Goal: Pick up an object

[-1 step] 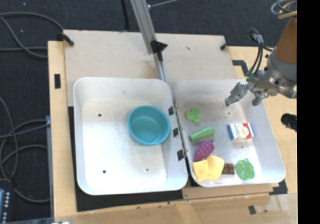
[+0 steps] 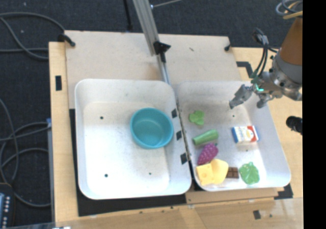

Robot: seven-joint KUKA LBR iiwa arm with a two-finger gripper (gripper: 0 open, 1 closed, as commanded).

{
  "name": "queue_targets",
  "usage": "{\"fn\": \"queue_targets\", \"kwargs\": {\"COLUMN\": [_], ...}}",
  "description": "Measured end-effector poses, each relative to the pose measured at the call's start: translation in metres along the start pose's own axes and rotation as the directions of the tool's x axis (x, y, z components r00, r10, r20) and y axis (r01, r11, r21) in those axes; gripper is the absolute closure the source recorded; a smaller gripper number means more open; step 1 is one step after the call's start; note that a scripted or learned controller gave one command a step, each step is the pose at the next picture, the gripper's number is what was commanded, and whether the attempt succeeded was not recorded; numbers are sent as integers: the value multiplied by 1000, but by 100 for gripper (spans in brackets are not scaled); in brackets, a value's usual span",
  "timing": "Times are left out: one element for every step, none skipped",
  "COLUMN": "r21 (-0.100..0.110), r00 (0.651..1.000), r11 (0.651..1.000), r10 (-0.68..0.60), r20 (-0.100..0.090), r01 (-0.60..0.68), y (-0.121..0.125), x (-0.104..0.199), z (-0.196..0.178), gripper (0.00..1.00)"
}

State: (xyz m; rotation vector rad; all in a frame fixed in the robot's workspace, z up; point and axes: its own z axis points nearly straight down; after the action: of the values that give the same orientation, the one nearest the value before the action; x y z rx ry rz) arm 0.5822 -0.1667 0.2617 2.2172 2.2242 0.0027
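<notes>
The carton (image 2: 244, 134) lies in the right bin (image 2: 275, 146), towards its right wall, nearest of the objects to the gripper. The gripper (image 2: 250, 98) hangs above the bin's upper right part, fingers spread wide and holding nothing. Left of the carton: a green cylinder (image 2: 205, 137), a green lump (image 2: 196, 118), purple grapes (image 2: 207, 154). Below: a yellow piece (image 2: 212, 172), a green leaf (image 2: 249, 173). The left bin (image 2: 102, 172) holds a blue bowl (image 2: 151, 128)

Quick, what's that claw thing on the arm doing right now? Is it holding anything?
Gripper: jaws open and holding nothing, poised over the upper part of the right bin, above the small carton.
</notes>
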Motion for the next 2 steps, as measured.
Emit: {"fn": "queue_targets", "kwargs": {"r21": [7,5], "r00": [1000,1000], "r11": [1000,1000], "r10": [4,5], "r20": [2,3], "r01": [-4,-5], "y": [-4,-3], "x": [0,1], "z": [63,105], "gripper": [0,0]}}
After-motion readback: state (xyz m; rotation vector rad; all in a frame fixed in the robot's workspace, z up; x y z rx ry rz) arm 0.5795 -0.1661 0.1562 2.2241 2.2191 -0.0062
